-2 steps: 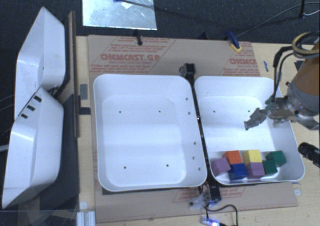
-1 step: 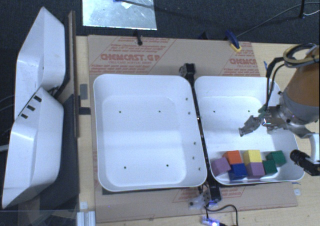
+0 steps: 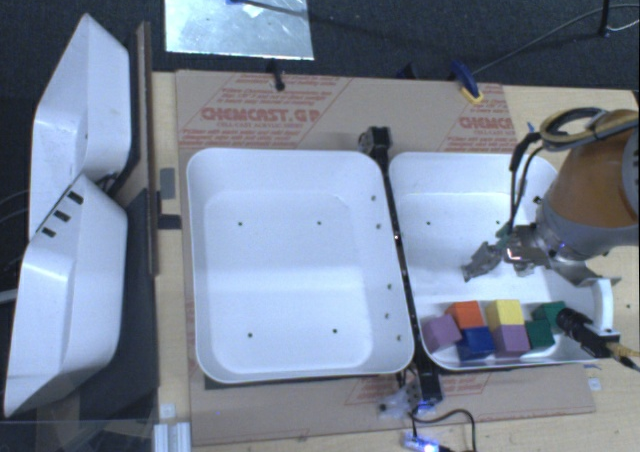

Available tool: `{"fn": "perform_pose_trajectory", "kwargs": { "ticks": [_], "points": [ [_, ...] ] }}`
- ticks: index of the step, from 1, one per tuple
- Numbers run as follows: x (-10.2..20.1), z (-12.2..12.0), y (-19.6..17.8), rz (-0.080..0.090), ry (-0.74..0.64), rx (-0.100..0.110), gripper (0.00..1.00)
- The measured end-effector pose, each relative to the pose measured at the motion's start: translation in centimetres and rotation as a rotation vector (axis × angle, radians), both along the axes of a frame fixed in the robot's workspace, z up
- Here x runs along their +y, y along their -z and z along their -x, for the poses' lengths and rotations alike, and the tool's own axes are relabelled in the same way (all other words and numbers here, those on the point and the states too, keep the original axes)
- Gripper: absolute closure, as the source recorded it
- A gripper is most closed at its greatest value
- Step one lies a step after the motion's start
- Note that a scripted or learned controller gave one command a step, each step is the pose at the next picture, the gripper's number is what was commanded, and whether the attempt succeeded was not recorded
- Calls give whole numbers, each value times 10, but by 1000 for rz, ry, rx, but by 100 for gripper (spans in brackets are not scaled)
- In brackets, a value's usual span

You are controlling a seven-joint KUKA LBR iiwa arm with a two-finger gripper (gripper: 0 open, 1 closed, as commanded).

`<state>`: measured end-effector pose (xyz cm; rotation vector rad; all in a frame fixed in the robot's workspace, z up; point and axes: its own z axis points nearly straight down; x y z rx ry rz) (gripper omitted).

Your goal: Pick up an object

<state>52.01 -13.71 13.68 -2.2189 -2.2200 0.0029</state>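
Several small blocks lie along the front of the right bin (image 3: 440,210): a purple block (image 3: 440,329), an orange block (image 3: 467,315), a blue block (image 3: 476,342), a yellow block (image 3: 505,313), a second purple block (image 3: 513,339) and a green block (image 3: 545,323). My gripper (image 3: 484,259) hangs over the middle of the right bin, just behind the blocks, pointing left. Nothing shows between its fingers. The arm's orange band (image 3: 597,180) rises at the right edge.
The left bin (image 3: 290,260) sits beside the right one, with a black divider (image 3: 400,250) between them. Cables loop by the arm at the right. A white housing (image 3: 75,210) stands far left and a metal sheet (image 3: 238,0) lies behind the bench.
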Motion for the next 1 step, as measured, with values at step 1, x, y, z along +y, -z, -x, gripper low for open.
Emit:
{"fn": "perform_pose_trajectory", "kwargs": {
  "ticks": [1],
  "points": [
    [0, -1, -13, 1, 0, -5, 100]
  ]
}}
